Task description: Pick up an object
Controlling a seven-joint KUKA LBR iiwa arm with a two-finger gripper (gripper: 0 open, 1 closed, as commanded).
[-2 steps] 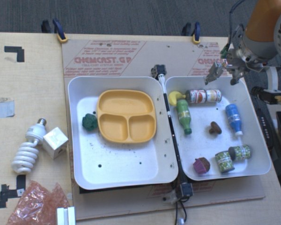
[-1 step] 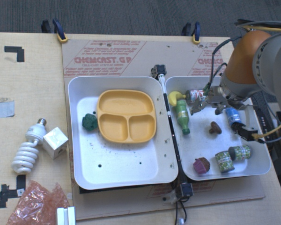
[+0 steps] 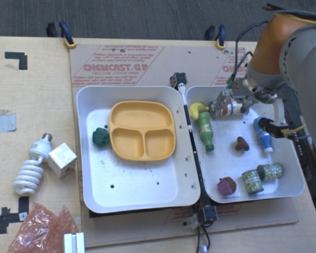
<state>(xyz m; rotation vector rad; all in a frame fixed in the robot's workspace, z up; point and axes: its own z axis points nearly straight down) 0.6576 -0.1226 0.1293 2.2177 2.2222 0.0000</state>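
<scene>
Item 1: grey arm with an orange band (image 3: 271, 41), upper right of the frame, reaching down over the back of the right-hand shallow white bin (image 3: 287, 186).

Item 2: two-finger metal claw (image 3: 226, 105), low over the upper part of the right bin. A small silvery, red-and-white cylindrical object (image 3: 233, 109) lies on its side at the claw tips (contact cannot be told, nor whether the claw is open or closed).

Item 3: green plastic bottle (image 3: 205, 129), lying lengthwise just left of and below the claw, its upper end beside a yellow rounded object (image 3: 197, 108) against the bin's left wall.

Item 4: small dark brown lump (image 3: 242, 144), centre of the right bin, below the claw and well apart from it.

Item 5: blue-and-white tube-like object (image 3: 263, 136), right side of the bin, lower right of the claw.

Item 6: two short green patterned cylinders (image 3: 260, 177), lower right of the bin, side by side.

Item 7: dark red rounded object (image 3: 226, 186), lower centre of the bin, left of the cylinders.

Item 8: yellow three-compartment tray (image 3: 142, 129) in the left-hand white bin (image 3: 137, 194), with a dark green bushy object (image 3: 100, 137) just off its left edge.

Item 9: white spiral light bulb (image 3: 31, 168) and a white cube (image 3: 62, 159), touching, on the bench at the left of the frame.
</scene>
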